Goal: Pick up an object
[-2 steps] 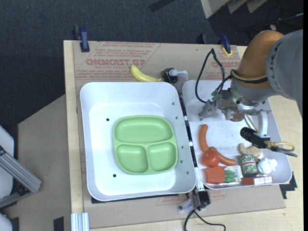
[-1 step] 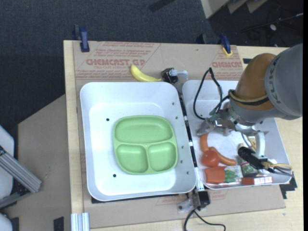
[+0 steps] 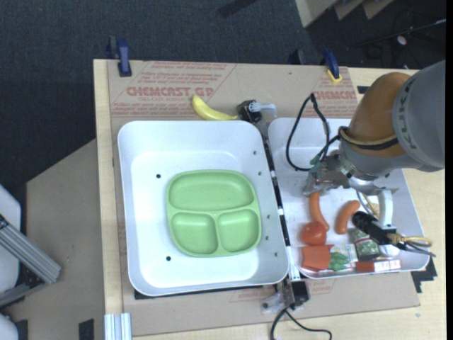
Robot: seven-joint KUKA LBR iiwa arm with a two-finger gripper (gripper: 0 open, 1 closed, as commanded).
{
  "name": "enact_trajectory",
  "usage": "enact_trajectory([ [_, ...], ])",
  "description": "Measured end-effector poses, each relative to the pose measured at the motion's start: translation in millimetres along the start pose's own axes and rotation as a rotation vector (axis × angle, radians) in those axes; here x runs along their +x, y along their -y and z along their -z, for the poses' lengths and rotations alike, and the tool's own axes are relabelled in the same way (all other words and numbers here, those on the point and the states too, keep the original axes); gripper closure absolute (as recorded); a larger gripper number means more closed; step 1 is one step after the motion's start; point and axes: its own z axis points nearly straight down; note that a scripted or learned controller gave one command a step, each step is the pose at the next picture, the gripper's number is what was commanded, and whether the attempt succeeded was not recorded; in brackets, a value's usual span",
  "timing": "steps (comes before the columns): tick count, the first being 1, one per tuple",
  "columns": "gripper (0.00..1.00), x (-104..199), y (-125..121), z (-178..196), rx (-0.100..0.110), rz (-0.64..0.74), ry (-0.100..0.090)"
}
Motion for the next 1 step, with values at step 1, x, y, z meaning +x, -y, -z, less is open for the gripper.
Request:
enact_trajectory([
  [1, 1.00, 52.2, -4.8, 129.4, -0.016, 0.009, 0.000],
])
